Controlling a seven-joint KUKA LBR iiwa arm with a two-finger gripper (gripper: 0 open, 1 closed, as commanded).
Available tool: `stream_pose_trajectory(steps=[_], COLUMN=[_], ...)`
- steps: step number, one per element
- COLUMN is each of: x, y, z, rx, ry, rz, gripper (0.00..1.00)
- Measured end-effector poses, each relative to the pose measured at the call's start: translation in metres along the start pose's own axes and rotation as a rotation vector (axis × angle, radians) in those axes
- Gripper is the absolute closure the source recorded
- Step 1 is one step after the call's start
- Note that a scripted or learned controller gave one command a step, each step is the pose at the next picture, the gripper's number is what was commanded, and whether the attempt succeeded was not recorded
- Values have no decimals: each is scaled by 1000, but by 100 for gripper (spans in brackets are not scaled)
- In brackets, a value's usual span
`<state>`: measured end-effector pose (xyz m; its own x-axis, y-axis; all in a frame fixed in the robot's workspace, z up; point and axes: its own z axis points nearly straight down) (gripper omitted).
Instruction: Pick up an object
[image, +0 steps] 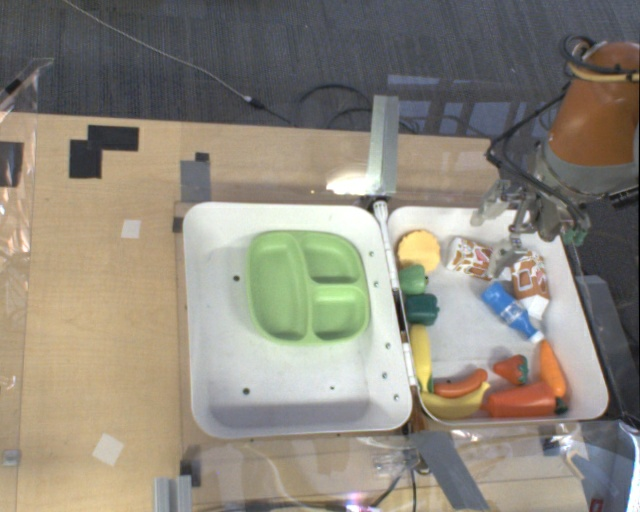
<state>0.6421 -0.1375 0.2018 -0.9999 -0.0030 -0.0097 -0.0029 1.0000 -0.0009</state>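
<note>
Gripper (518, 232): hangs over the back right corner of the right bin, fingers pointing down just above the brown-and-white cartons; whether it is wide, narrow or holding anything cannot be told.
Left bin (215, 300): holds a green divided tray (305, 286), lying flat near its middle.
Divider side of right bin (590, 385): a yellow-orange round piece (419, 247) at the back, a dark green piece (417, 302) just in front of it, then a yellow banana (440, 392) running along the wall and curling across the front.
Back of right bin: a brown-and-white carton (467, 257), and a second, similar one (529, 274) just beside it, under the fingers.
Middle: a blue bottle (507, 309) lying tilted, touching the second carton.
Front right: a red pepper-like piece (510, 369), an orange carrot (551, 368), and a larger orange-red piece (520, 401) by the front wall, all close together.
</note>
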Motion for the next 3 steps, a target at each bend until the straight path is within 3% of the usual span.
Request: stream_pose_trajectory(steps=[1, 2, 3], x=[53, 65, 50], y=[-19, -9, 7], z=[105, 112, 112], rx=[0, 1, 1], ry=[-1, -4, -4], rz=[-215, -435, -284], gripper=[0, 0, 0])
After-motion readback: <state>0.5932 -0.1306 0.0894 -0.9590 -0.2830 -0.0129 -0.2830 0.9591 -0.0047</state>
